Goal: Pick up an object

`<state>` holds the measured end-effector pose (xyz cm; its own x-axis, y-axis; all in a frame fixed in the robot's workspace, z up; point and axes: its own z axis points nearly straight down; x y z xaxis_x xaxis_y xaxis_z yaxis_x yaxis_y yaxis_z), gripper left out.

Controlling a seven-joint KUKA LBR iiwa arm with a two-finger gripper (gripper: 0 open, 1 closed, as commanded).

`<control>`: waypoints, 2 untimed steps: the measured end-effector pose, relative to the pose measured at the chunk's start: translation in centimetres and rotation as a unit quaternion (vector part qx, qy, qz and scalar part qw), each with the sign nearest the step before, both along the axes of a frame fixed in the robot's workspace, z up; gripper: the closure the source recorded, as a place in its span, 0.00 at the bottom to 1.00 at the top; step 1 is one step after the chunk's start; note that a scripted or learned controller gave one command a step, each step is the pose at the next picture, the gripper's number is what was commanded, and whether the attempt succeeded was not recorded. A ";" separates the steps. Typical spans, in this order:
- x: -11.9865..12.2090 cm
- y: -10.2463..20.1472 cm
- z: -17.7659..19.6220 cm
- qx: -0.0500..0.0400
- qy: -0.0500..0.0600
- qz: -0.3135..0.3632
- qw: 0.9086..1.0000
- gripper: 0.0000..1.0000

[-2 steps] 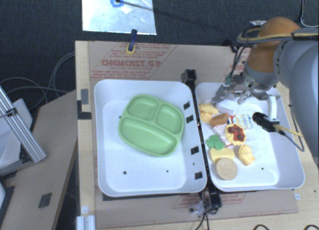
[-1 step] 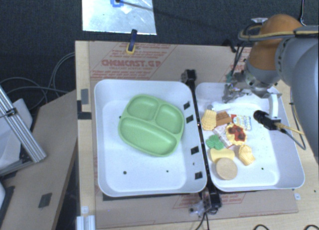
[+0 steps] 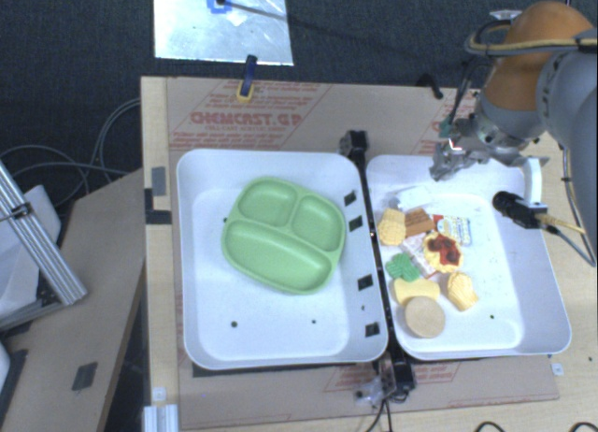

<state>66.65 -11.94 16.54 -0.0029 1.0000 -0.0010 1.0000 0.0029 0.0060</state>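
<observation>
The right bin holds a heap of several toy food pieces: a yellow cracker, a brown piece, a red and white packet, a green piece, a tan round disc and a yellow chunk. A clear wrapper lies just behind them. My gripper hangs over the far edge of this bin, behind and slightly right of the heap, apart from every piece. I see nothing held in it. A green divided plate lies in the left bin.
Both bins rest on a cardboard sheet, with black clips along the wall between them. A black stub on a white bracket juts over the right bin's far right side. A shiny panel lies at the back.
</observation>
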 end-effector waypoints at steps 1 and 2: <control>0.2 0.0 5.5 0.000 -0.001 0.001 1.000 1.00; -2.3 5.2 5.3 0.001 0.003 0.003 1.000 1.00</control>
<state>64.32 -6.79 21.80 -0.0087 1.0000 0.0018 1.0000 0.0087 0.0005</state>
